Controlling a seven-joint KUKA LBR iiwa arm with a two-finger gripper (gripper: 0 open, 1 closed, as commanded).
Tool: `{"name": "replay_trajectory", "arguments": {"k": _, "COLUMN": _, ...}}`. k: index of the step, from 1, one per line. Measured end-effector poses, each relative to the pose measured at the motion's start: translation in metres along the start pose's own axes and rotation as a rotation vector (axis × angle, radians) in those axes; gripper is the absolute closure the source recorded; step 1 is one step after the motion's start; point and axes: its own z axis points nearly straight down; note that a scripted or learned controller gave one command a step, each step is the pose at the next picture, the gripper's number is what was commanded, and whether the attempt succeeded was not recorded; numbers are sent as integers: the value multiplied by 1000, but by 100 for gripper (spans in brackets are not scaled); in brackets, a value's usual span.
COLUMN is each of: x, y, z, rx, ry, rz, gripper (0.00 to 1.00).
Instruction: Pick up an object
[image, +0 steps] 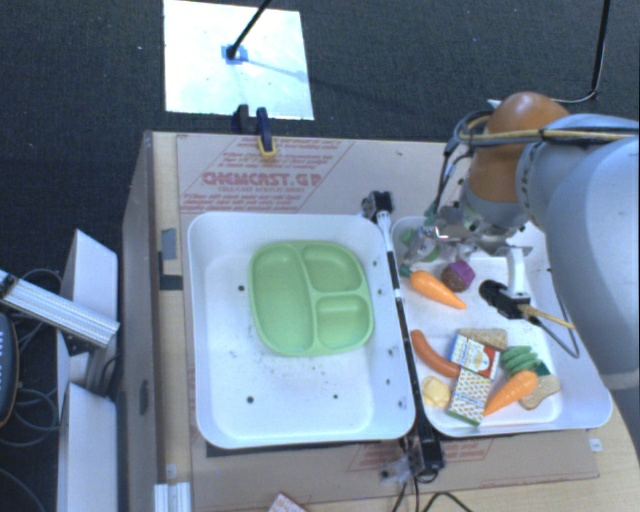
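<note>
Brown cardboard (300, 170) reads "CHEMCAST GP" (red print); end effector (440, 240) grip state can't be told.

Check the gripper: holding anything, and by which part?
Cannot be told. The gripper sits low in the right bin, just above the carrot and purple piece, but nothing visibly sits in it.

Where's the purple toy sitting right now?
In the camera view, the purple toy lies in the right bin, toward its far end, just right of an orange carrot and below the gripper.
</note>
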Motion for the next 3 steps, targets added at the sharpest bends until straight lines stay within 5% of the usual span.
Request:
{"name": "replay_trajectory", "arguments": {"k": 1, "x": -1, "y": 0, "z": 0, "rx": 0, "ry": 0, "rz": 0, "gripper": 0}}
{"name": "replay_trajectory", "arguments": {"k": 2, "x": -1, "y": 1, "z": -11, "rx": -2, "ry": 0, "rz": -2, "gripper": 100}}
{"name": "replay_trajectory", "arguments": {"k": 3, "x": -1, "y": 1, "z": -11, "rx": -2, "ry": -1, "rz": -3, "gripper": 0}}
